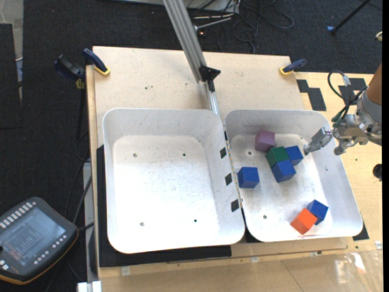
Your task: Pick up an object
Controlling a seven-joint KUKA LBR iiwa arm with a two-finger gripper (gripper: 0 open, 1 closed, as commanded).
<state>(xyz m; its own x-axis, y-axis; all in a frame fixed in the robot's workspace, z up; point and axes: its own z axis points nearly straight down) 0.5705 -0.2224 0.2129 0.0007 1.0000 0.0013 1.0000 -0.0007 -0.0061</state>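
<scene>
- the desk (182, 81) carries two shallow white bins side by side: a left bin (121, 132) and a right bin (340, 181).
- a slanted metal pole (185, 29) comes down from 12 o'clock and ends at the seam between the bins.
- clamps grip the desk's far edge: one at 11 o'clock (94, 61), one at 1 o'clock (293, 67).
- a handheld control pad (30, 239) lies off the desk at 8 o'clock.
- cables (243, 11) lie on the dark floor beyond the desk.
- in the right bin a purple cube (265, 140) sits at the far side; at its 5 o'clock a green cube (277, 156) touches two blue cubes, one at the green cube's 3 o'clock (293, 154) and one at its 6 o'clock (283, 171).
- a separate blue cube (248, 177) lies near the bin's left wall, apart from the cluster.
- at the bin's 5 o'clock corner an orange cube (303, 221) touches another blue cube (317, 210).
- the claw (316, 142) hangs over the right bin's right side at 3 o'clock of the cluster, just beside the blue cube at the green cube's 3 o'clock; whether it is wide or narrow cannot be told, and no cube is seen in it.
</scene>
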